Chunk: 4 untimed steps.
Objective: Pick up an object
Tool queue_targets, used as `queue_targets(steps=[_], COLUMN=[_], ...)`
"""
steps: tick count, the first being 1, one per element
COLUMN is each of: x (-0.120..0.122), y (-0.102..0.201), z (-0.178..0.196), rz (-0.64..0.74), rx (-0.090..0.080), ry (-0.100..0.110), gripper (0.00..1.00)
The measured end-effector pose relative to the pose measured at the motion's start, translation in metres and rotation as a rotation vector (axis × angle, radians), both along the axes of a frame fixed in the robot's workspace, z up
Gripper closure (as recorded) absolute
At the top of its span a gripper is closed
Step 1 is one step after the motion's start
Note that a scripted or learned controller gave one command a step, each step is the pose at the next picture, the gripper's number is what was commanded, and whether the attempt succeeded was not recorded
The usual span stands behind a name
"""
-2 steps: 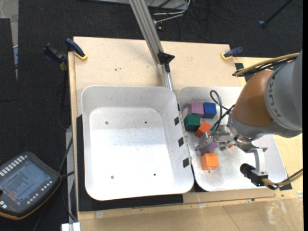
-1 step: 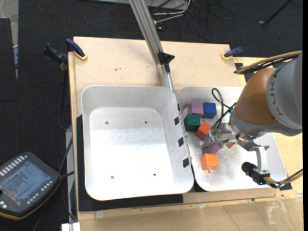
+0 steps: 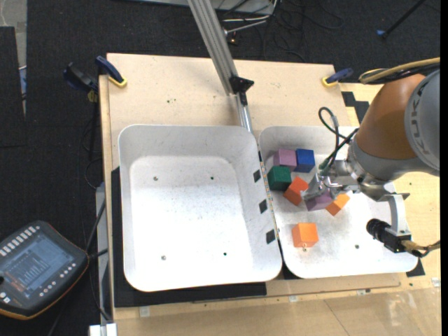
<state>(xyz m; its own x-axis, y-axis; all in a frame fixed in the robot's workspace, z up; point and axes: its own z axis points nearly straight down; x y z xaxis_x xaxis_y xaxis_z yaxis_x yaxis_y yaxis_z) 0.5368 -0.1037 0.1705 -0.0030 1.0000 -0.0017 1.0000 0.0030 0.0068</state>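
**Slanted overhead view of the worktop (image 3: 182, 89).** The worktop is a pale board carrying two shallow white bins side by side.

- **Arm and hand.** The grey arm (image 3: 402, 128), with its orange band, enters from the right and bends down over the right bin (image 3: 364, 254). The hand (image 3: 326, 186) sits low among the blocks near the middle of that bin. Whether the hand is spread or pressed together cannot be told from this angle, nor whether it pinches anything.
- **Far group of blocks.** Seven blocks lie in the right bin. In its far part, a purple block (image 3: 285, 158) and a blue block (image 3: 304, 159) stand touching, side by side. A green block (image 3: 279, 178) lies just in front of the purple one, near the bin's left wall. A red-orange block (image 3: 297, 190) touches the green block's near right corner and lies just left of the hand.
- **Blocks at the hand.** A second purple block (image 3: 320, 202) lies right at the hand, on its near side. A small orange block (image 3: 338, 204) lies just beside this block on the right.
- **Lone block.** A larger orange block (image 3: 305, 234) lies apart from the cluster, nearer the front wall.
- **Surroundings.**
  - The left bin (image 3: 189, 215) adjoins the right bin along a shared seam.
  - An aluminium bar (image 3: 213, 33) slants down from the top of the view to the far end of that seam.
  - Blue-and-yellow clamps (image 3: 112, 72) grip the back corners of the worktop.
  - A teach pendant (image 3: 35, 268) lies off the worktop at the lower left.
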Motion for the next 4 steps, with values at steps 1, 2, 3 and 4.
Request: queue_targets(steps=[1,2,3,4], x=[-0.005,-0.003,0.025,0.046], y=[-0.007,-0.007,0.033,0.084], z=[0.048,0.101,0.088,0.071], rz=[-0.001,0.001,0.004,0.005], rx=[0.000,0.000,0.002,0.002], ry=[0.001,0.000,0.006,0.007], gripper=[1.00,1.00,1.00,1.00])
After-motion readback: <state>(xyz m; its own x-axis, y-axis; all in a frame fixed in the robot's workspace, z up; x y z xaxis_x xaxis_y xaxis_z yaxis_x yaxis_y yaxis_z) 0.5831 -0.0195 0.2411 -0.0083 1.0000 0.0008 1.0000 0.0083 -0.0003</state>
